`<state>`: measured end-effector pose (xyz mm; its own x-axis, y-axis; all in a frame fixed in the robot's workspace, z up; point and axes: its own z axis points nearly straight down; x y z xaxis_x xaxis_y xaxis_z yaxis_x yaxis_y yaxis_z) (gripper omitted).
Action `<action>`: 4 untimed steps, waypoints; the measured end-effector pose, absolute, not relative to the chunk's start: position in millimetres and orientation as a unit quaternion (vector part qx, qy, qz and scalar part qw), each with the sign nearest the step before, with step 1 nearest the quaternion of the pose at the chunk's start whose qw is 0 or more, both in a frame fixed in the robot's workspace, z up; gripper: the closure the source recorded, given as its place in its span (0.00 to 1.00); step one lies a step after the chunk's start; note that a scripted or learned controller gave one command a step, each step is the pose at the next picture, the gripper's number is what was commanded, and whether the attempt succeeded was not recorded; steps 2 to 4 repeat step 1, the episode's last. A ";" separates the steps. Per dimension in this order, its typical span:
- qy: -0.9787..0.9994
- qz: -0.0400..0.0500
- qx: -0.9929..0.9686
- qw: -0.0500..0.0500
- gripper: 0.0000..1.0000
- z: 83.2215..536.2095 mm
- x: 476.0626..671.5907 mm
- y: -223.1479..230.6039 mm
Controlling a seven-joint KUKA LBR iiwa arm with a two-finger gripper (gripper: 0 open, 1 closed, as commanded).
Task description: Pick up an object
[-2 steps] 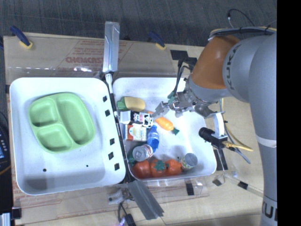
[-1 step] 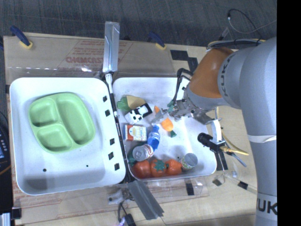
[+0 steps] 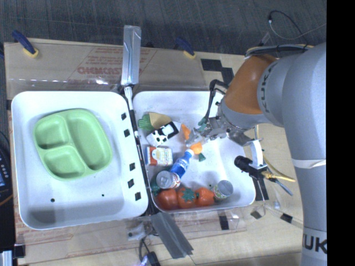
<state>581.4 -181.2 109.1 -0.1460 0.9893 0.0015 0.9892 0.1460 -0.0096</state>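
Looming closest to the lens, your arm (image 3: 294, 104) is reaching in from the right, its orange band sitting above the wrist, and the gripper (image 3: 206, 129) is hanging low over the right bin (image 3: 236, 101). You are not getting a clear look at its tips against the clutter, so whether it is spread or pinching anything cannot be told. Just beside it an orange piece (image 3: 196, 147) is lying next to a blue bottle (image 3: 181, 164), with a black-and-white toy (image 3: 162, 134) and a yellow wedge (image 3: 157, 118) further left. Lower down, a can (image 3: 165, 179), a second can (image 3: 223, 189), a labelled packet (image 3: 160, 155) and red vegetables (image 3: 186, 197) are crowding the near wall. Any of these could serve as your pick. Crowding is the risk you are facing: things are touching or nearly so, and a closing grip could nudge a neighbour, catch two at once, or skid off the bottle's rounded side. The cans could roll if clipped. The left bin (image 3: 22, 165) is holding a green tray (image 3: 72, 143), well apart from the action. Both bins are resting on a wooden bench (image 3: 277, 237), with dark carpet (image 3: 166, 4) beyond and blue clamps (image 3: 25, 42) gripping the far edge.
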 end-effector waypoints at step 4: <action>-0.763 0.001 -0.647 0.001 1.00 205.4 614.4 -150.8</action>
